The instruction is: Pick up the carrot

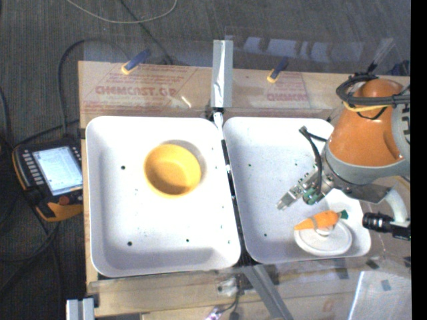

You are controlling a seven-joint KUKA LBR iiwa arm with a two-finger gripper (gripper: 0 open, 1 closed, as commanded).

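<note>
The carrot (319,221) is small and orange with a green top pointing right. It lies on a small white plate (327,243) in the near right corner of the right bin (267,159). My gripper (292,199) hangs over the right bin, a little left of and beyond the carrot, and apart from it. It points toward the bin's middle. Nothing shows in its grasp. The grey arm with its orange band (365,133) rises behind it on the right.
A yellow bowl (173,169) sits in the middle of the left bin (113,232). A raised divider (229,179) separates the two bins. A handheld pendant (53,175) lies off the bench at the left.
</note>
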